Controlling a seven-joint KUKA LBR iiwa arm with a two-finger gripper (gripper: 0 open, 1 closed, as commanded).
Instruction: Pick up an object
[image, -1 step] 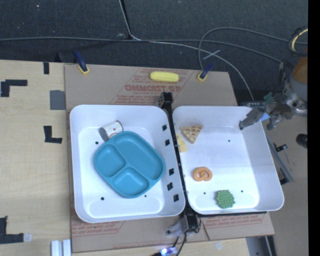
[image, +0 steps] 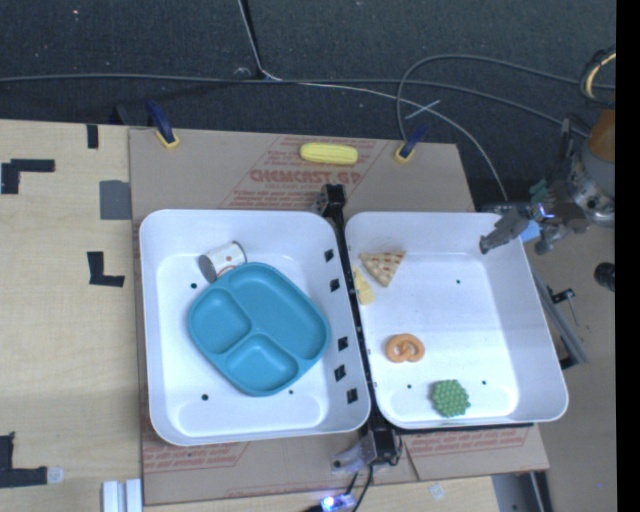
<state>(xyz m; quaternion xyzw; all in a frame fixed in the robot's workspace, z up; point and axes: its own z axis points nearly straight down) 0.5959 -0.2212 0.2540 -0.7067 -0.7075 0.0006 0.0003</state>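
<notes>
The right bin (image: 520, 330) holds a tan wedge like a slice of pizza (image: 382, 265), a small pale yellow piece (image: 362, 291) beside the divider, an orange pretzel (image: 405, 348) and a green knobbly ball (image: 450, 397). In the left bin (image: 165, 300) lie a blue divided plate (image: 258, 328) and a small white cup (image: 222, 260) tipped on its side. My gripper (image: 520, 238) hovers over the right bin's far right corner. It is open, with nothing between its fingers, well away from every object.
A yellow banana-like toy (image: 328, 153) lies on the cardboard behind the bins. Black clips (image: 333, 198) join the bins along the middle. Cables run across the dark floor at the back. Wooden bench top extends to the left.
</notes>
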